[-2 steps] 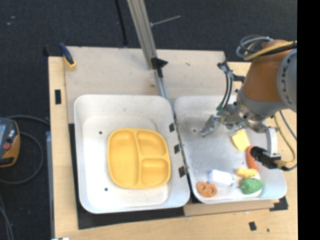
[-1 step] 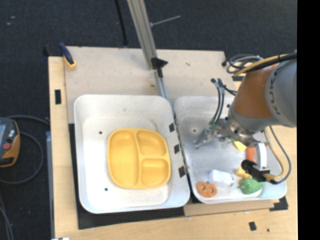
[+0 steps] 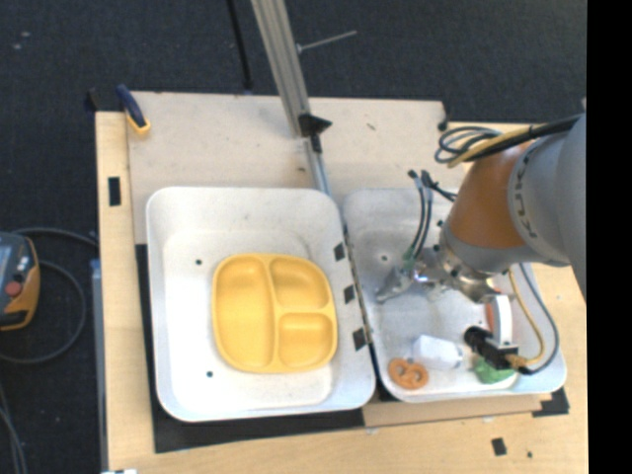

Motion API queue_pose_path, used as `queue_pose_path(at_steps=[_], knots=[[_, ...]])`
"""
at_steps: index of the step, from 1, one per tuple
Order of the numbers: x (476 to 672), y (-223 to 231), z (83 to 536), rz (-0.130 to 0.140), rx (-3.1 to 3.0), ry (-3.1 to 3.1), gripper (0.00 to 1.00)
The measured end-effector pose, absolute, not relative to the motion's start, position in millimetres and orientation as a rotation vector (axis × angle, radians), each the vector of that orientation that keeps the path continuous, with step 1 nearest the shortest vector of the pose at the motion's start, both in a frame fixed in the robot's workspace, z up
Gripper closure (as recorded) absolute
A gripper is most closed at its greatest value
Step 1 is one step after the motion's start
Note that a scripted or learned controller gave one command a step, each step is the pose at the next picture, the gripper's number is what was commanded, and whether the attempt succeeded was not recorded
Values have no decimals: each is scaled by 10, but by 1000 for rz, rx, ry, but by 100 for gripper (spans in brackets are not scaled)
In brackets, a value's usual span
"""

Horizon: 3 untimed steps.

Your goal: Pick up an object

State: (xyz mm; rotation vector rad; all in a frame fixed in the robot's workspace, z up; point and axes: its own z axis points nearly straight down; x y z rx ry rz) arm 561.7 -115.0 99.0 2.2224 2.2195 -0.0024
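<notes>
The gripper [image 3: 397,282] hangs low over the upper-middle floor of the right bin [image 3: 367,215], and its metal tip is too small and blurred to tell whether it is open or closed. Nothing can be seen held in it. Behind it the arm [image 3: 513,200] reaches in from the right, the orange band sitting just above the wrist and the grey link beyond it. Thin dark cables run along its left side. The things that could be picked lie nearer the bin's front edge, apart from the gripper. A small white object [image 3: 434,350] rests on the bin floor. Just beside it, at the front-left, is an orange pretzel-shaped piece [image 3: 407,372]. A green object [image 3: 491,370] sits by the front-right corner. The left bin [image 3: 178,225] touches the right one along their shared side and holds a yellow divided plate [image 3: 275,312] with three compartments, lying flat near its middle. Both bins stand on the pale bench [image 3: 217,136]. An aluminium post [image 3: 281,47] slants up from behind the bins. A blue and yellow clamp [image 3: 133,110] grips the bench's far-left corner.
</notes>
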Motion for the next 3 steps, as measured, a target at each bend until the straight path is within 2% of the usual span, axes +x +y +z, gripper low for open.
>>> queue_pose_path(at_steps=[1, 3], knots=[[5631, -1162, 1122, 3, 2226, 2211, 100], [5661, -1134, 2148, 7, 2213, 2220, 100]])
